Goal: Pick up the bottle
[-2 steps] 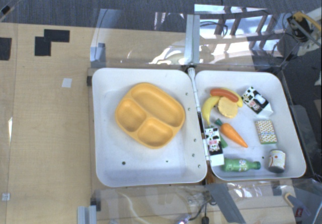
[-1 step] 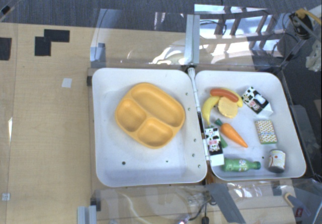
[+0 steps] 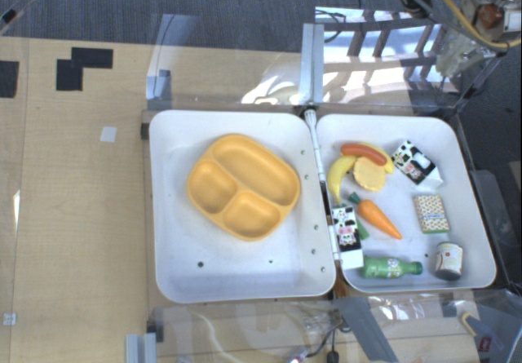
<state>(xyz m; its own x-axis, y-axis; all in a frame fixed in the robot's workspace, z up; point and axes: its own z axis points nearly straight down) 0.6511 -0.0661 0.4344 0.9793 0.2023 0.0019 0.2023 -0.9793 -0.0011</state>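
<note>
A green bottle (image 3: 391, 267) with a white label lies on its side near the front edge of the right bin (image 3: 466, 190), its cap pointing right. My gripper (image 3: 453, 55) hangs at the end of the arm above the bench's back right corner, beyond the bin's far rim and far from the bottle. Nothing is visibly held in it.
Around the bottle are a small can (image 3: 448, 259), a cow-print carton (image 3: 347, 231), a carrot (image 3: 379, 219) and a cracker box (image 3: 430, 213). Farther back lie a banana (image 3: 338, 176), a sausage (image 3: 364, 152) and a second carton (image 3: 413, 162). A yellow divided plate (image 3: 242, 186) sits in the left bin (image 3: 179, 259).
</note>
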